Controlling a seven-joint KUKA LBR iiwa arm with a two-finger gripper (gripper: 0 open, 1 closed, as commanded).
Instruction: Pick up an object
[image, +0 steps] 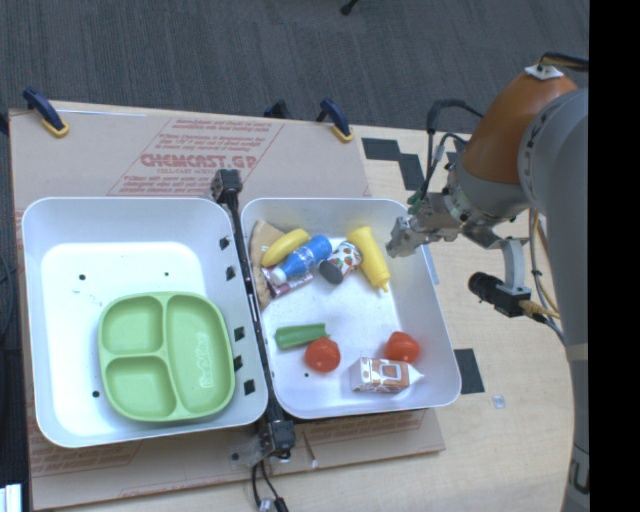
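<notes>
The right bin (425, 290) holds a yellow banana (284, 245), a blue bottle (305, 258), a yellow squeeze bottle (369, 254), a small printed can (343, 260), a green stick (301, 335), two red tomatoes (322, 354) (402, 347) and a small printed carton (384, 375). My gripper (404, 238) hangs at the bin's upper right rim, just right of the yellow squeeze bottle. Nothing shows between its fingers.
The left bin (60, 240) holds a green divided tray (165, 354). A cardboard sheet (200, 150) with blue clamps lies behind the bins. A black clip (227, 184) sits where the bins meet at the back. Cables hang by the arm at the right.
</notes>
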